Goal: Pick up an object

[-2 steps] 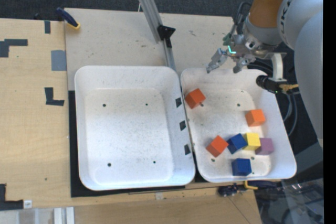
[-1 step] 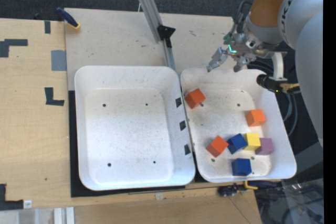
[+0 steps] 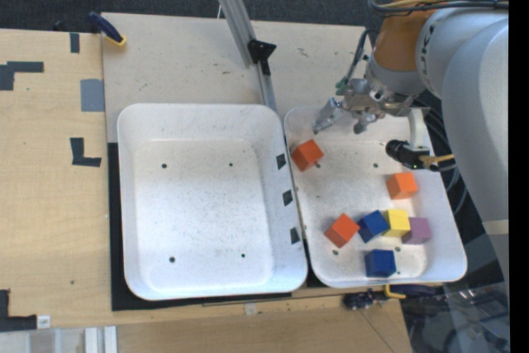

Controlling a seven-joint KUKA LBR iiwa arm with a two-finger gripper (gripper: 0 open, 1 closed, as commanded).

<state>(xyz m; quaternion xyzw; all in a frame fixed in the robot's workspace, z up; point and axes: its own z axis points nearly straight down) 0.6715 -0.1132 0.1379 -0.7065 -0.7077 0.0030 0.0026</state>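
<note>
The right bin (image 3: 456,260) holds seven blocks: three orange blocks (image 3: 307,154), two blue blocks (image 3: 380,263), one yellow block (image 3: 398,221) and one purple block (image 3: 417,230). The gripper (image 3: 343,121) hovers over that bin's far end, fingers spread apart, holding nothing, beside the nearest orange block.

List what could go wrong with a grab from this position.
The gripper hangs near the right bin's far edge, with one orange block close beside the divider wall; fingers may strike that wall. The other blocks crowd together, like the blue block touching the yellow block, inviting a double or failed grasp.
</note>
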